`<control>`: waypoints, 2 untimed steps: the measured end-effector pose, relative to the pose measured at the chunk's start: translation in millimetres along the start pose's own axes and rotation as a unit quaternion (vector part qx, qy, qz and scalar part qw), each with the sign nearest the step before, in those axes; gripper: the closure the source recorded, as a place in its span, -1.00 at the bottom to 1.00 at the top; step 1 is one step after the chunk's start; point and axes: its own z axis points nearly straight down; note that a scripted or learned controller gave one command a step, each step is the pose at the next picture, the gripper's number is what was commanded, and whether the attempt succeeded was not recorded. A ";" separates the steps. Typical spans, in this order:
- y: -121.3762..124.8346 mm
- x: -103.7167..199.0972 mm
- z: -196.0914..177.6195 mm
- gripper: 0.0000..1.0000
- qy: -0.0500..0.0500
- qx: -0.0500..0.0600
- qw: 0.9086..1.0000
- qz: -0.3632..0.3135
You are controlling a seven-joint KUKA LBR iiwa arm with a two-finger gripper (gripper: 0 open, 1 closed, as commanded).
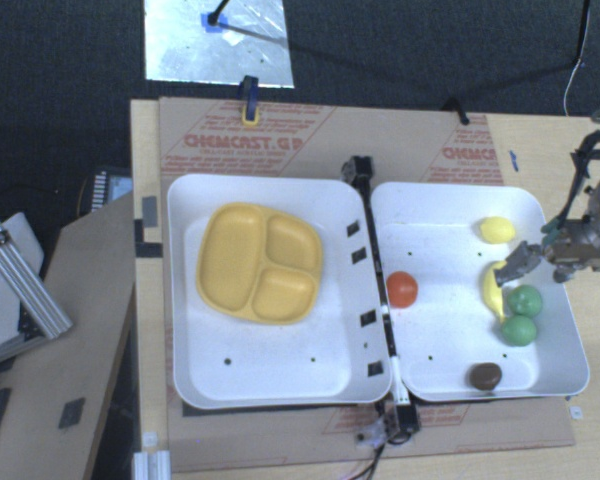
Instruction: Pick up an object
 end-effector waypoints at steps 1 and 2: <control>1.5 0.3 -4.1 -1.00 -0.001 -0.004 1.000 -0.001; 2.5 9.5 54.2 -1.00 0.000 -0.002 1.000 -0.001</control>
